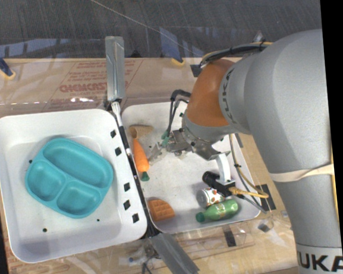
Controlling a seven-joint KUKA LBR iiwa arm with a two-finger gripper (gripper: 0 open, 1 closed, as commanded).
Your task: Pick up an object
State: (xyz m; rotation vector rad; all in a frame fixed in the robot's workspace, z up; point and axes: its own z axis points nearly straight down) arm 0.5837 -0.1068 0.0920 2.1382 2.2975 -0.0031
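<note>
In the right bin (185, 222) an orange carrot (140, 156) with a green tip lies along the left wall. My gripper (162, 145) hangs low just right of the carrot, pointing toward it, with the grey arm reaching in from the right. I see nothing held in it. A tan bread-like piece (140, 131) rests at the bin's far left corner. A brown waffle (160, 209) sits at the near left corner. A green bottle (218, 210) lies on its side near the front wall, and a small can (209, 196) stands just behind it.
The left bin (25, 236) holds a teal divided plate (69, 177). A grey divider strip (116, 72) runs between the bins at the back. The arm's bulk covers the right bin's far right side.
</note>
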